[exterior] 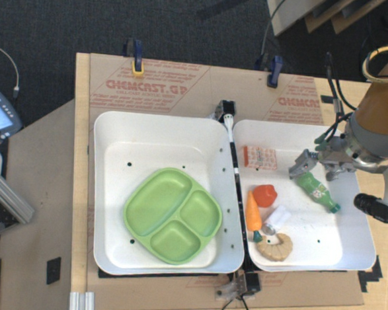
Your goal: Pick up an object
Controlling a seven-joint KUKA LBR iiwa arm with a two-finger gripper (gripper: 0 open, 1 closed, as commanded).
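My gripper [317, 167] hangs over the upper right part of the right bin [346, 258], its fingers open and nothing between them. Just below it a green bottle [317, 191] lies on its side, slanting down to the right. A white packet with red print [260, 157] sits to the gripper's left. Farther down lie a red block [265, 195], an orange carrot [253, 211], a small white item [277, 218] and a tan bagel [275, 246].
The left bin [106, 178] holds a green divided plate [173, 214]. The ridge where the two bins meet [235, 180] runs down the middle. Cables hang at the right, beside the arm [382, 111].
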